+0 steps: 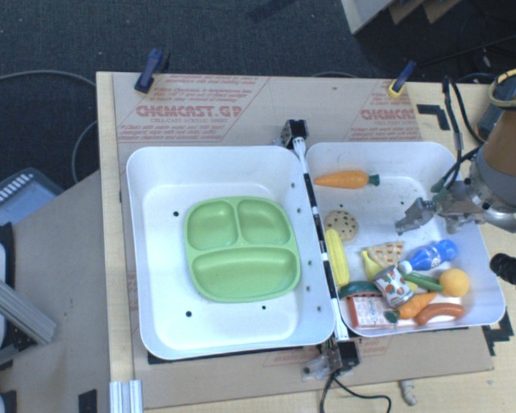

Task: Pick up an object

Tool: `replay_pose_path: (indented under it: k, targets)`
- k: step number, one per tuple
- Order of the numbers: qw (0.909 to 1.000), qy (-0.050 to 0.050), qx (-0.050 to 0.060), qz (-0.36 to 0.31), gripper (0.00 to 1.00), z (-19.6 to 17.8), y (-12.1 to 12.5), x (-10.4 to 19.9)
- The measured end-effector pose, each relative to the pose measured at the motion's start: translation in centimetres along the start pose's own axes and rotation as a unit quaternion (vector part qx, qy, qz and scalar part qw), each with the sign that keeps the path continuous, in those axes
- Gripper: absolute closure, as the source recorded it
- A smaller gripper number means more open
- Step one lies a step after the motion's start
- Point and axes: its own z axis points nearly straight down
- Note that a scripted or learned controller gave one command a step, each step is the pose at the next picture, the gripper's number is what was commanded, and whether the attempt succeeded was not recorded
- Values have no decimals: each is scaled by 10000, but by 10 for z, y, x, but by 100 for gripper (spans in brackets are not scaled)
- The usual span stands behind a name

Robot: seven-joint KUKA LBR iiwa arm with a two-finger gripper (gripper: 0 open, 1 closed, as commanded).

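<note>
Hand [415, 216] looks open and empty to us, with the blue bottle [433, 255] just below it, long axis running left-right.

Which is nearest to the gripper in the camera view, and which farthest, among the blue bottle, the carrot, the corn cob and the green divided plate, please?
Measured from the gripper:
1. Blue bottle, just below it in the right bin.
2. Carrot, up and left, near that bin's top edge.
3. Corn cob, along the right bin's left wall.
4. Green divided plate, in the left bin.
</note>
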Motion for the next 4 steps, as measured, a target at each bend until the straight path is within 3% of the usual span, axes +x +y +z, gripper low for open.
replay_pose_path:
  k: [1, 2, 3, 4]
  targets:
    - [10000, 4, 8, -1, 0, 87, -17, 36]
    - [10000, -1, -6, 7, 100, 77, -17, 36]
    - [10000, 0, -4, 7, 0, 77, -17, 36]
    - [10000, -11, -39, -2, 0, 105, -41, 47]
